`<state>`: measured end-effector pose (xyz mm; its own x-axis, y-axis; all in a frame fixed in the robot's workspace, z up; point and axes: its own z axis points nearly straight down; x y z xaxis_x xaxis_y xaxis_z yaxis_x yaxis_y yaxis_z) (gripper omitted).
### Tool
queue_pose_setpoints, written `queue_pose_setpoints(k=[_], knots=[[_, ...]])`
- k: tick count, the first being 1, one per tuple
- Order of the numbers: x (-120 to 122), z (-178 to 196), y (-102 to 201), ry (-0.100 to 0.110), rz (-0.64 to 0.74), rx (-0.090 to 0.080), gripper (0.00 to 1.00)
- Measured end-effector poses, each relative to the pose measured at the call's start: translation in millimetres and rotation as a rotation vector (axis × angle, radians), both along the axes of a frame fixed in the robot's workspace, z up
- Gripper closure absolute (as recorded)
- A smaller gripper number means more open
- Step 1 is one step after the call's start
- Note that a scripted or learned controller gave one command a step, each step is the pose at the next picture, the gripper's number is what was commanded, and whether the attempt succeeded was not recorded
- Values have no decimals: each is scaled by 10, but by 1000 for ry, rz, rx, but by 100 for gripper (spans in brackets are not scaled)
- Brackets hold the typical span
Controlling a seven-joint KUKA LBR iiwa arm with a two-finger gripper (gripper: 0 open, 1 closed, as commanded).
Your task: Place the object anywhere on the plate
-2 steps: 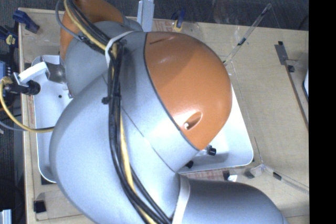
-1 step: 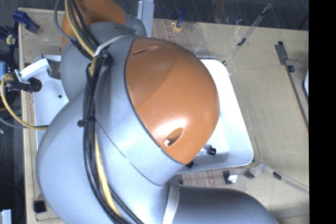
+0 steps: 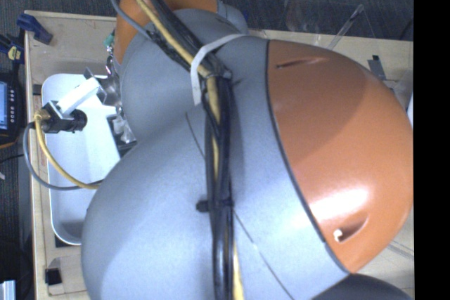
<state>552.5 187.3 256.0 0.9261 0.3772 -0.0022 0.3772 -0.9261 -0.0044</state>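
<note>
Camera view: the grey and orange arm [image 3: 281, 151] looms right under the lens and covers most of the table [image 3: 63, 38]. Its pincer [image 3: 112, 91] sits over the near edge of the left white bin [image 3: 74, 158]. I cannot tell whether the pincer is apart or together. Hidden behind the arm, the object and the plate cannot be placed.
</note>
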Motion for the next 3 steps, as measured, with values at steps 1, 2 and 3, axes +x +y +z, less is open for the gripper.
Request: queue_pose_setpoints(k=[1,2,3], knots=[[-622,-1491,311,6,198,-2,100],[-532,-566,276,0,487,2,100],[-404,-1106,317,5,733,2,100]])
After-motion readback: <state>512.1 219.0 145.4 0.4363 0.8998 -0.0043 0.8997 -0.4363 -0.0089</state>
